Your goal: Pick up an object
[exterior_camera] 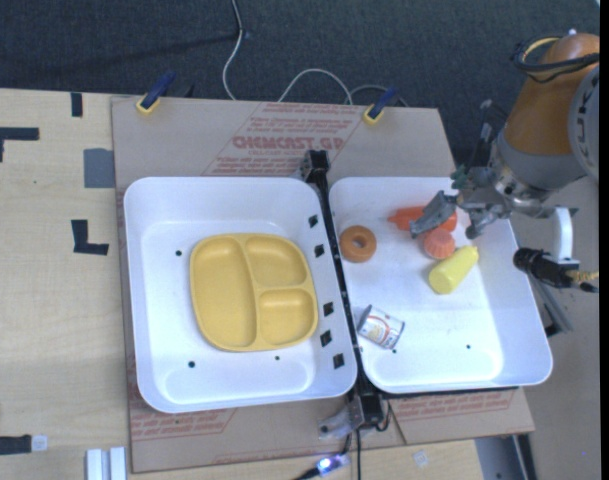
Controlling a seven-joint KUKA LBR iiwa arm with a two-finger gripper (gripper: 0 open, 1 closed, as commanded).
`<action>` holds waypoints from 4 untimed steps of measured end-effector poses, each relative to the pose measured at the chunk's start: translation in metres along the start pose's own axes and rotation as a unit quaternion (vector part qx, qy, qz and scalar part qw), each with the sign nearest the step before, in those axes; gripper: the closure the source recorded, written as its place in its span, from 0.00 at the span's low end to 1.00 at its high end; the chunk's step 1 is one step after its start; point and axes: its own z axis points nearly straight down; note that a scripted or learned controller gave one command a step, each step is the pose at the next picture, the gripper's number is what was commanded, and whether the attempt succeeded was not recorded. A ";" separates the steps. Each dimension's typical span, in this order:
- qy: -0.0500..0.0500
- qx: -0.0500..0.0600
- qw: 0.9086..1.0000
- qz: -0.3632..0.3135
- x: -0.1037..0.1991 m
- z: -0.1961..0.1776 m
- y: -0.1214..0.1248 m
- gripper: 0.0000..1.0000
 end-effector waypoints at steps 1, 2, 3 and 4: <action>-0.001 -0.007 1.000 -0.002 0.000 -0.008 0.003 0.00; -0.001 -0.004 1.000 -0.002 0.001 0.057 0.005 0.00; -0.001 -0.004 1.000 -0.001 -0.002 0.101 0.004 0.00; -0.002 -0.007 1.000 -0.002 -0.001 0.126 0.004 0.00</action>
